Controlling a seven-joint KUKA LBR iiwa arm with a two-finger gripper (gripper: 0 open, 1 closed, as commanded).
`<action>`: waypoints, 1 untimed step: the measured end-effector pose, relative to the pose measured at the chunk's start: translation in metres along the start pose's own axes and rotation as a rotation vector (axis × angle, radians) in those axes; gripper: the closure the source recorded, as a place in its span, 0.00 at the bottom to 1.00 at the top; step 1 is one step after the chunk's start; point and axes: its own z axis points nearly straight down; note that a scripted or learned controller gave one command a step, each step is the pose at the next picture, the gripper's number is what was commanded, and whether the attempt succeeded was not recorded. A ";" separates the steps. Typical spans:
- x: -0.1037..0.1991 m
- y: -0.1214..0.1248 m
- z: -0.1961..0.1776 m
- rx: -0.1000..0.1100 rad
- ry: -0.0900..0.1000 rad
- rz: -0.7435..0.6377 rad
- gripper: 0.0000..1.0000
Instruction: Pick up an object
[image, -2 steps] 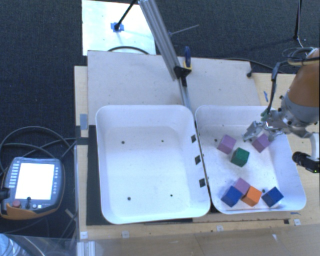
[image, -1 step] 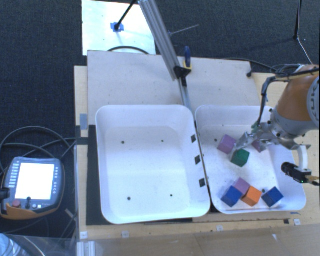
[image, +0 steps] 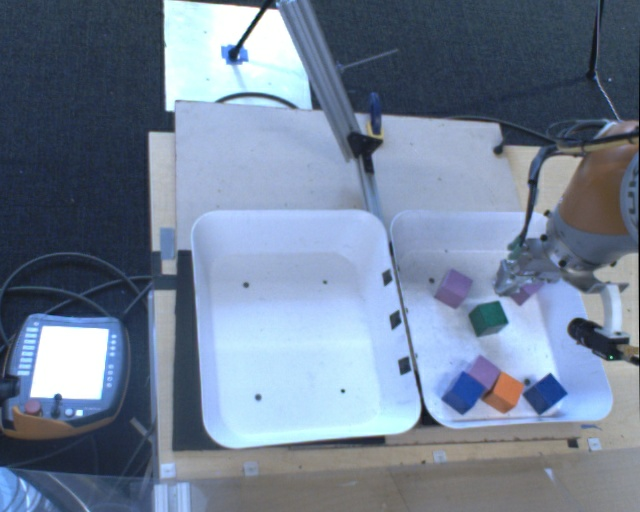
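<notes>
My gripper (image: 514, 277) hangs over the upper right part of the right bin (image: 432, 232). A purple block (image: 526, 293) pokes out from just under it, partly hidden; whether it is gripped is unclear. A green block (image: 488, 318) lies just below and to the left of the gripper. Another purple block (image: 453, 288) rests further left. Near the bin's front edge sit a blue block (image: 463, 392), a purple block (image: 484, 371), an orange block (image: 504, 392) and a second blue block (image: 545, 393).
The left bin (image: 215, 300) stands beside the right one. A slanted metal pole (image: 335, 90) crosses the back of the bench. A teach pendant (image: 65, 375) lies on the floor at the left.
</notes>
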 end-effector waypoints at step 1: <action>0.001 0.002 -0.044 -0.002 -0.001 0.000 1.00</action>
